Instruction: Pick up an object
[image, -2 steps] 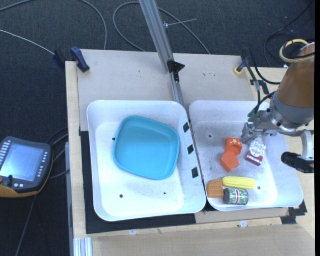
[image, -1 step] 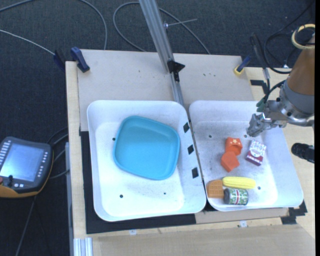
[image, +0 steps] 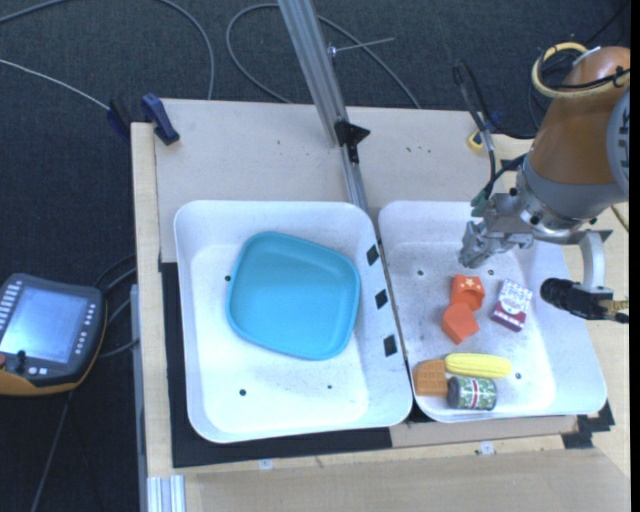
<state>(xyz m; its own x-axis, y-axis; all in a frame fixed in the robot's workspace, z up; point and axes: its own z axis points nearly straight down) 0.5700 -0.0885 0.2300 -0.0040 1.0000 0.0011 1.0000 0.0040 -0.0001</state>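
Gripper (image: 480, 248) above orange block (image: 466, 290) (right bin (image: 570, 385)).

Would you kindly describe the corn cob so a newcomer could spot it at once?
Look in the right-hand white bin, near its front edge. The corn cob lies flat just above a small can; it is the only yellow, elongated item there.

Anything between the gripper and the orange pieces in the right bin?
Nothing visible. The gripper hangs in the right bin, just above the upper orange piece in this view, with bare bin floor between them. The red-and-white carton sits off to the side.
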